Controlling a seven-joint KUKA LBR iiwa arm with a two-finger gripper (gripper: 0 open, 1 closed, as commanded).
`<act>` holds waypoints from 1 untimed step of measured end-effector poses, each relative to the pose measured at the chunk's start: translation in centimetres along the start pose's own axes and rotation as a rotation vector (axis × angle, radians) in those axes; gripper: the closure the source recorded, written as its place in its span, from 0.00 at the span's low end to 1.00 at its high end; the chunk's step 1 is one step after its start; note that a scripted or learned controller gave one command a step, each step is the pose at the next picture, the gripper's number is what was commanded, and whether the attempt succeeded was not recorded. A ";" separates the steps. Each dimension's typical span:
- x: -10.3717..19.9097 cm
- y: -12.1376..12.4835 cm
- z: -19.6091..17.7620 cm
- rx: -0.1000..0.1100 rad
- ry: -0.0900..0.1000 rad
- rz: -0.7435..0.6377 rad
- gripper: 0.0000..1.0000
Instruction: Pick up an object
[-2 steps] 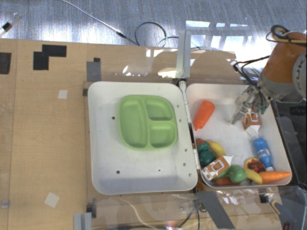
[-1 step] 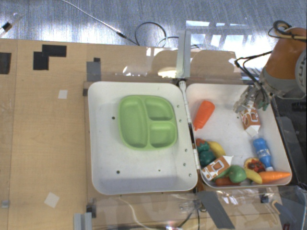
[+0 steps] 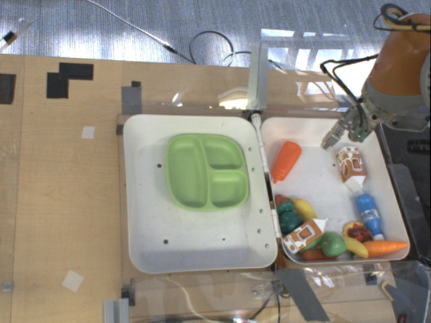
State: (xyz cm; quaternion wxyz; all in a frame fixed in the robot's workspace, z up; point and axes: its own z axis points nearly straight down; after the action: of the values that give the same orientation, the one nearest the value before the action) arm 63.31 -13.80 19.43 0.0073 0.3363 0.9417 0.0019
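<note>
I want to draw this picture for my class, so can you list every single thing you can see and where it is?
Shallow white plastic bins: 2, white, side by side on the wooden bench.
Green divided plastic plate: 1, light green, middle of the left bin.
Orange toy carrot: 1, orange, upper left of the right bin.
Small brown and white toy cartons: 2, one upper right of the right bin, one near its front.
Blue toy bottle: 1, blue with white, right side of the right bin.
Pile of toy fruit and vegetables: several, green, yellow, orange, red, front of the right bin.
Black cable: 1, behind the bins.
Robot gripper: 1, grey, above the right bin's far corner.
</note>
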 end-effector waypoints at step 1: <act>4.2 -5.7 5.9 0.007 0.009 0.178 1.00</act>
State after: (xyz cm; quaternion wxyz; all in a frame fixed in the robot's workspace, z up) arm 56.53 -15.52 13.47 0.0018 0.4189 0.9081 0.0006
